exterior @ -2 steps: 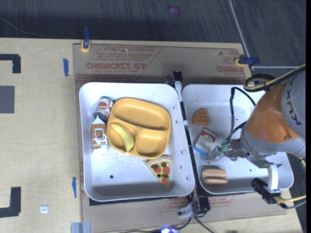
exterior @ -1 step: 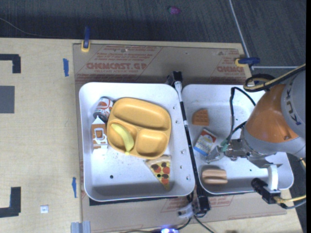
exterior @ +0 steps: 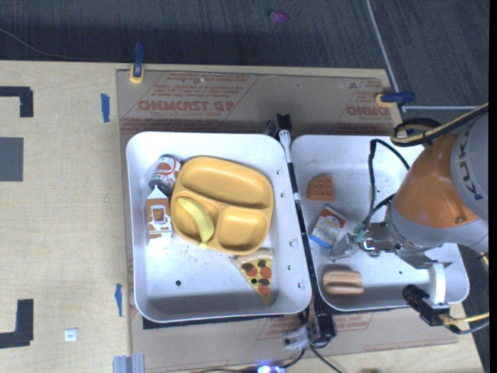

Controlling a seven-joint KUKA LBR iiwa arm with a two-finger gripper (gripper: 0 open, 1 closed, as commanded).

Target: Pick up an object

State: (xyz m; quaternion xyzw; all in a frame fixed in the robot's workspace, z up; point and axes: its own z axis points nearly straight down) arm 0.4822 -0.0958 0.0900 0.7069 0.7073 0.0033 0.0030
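Nearest the camera, a hot dog [exterior: 342,281] lies by the front edge of the right bin [exterior: 388,148], long axis running left to right. Just behind it the gripper [exterior: 351,242] hangs beside a small white packet [exterior: 327,228]; I cannot tell how it is set. Bare floor lies along the bin's back edge, behind a brown wedge [exterior: 320,186].

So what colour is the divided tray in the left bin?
Yellow-orange, plain; the divided tray shows clearly in the camera view.

Yellow tray [exterior: 225,185] w/ banana [exterior: 198,220], white bins [exterior: 147,231], orange arm band [exterior: 436,189], tan hot dog [exterior: 342,281].
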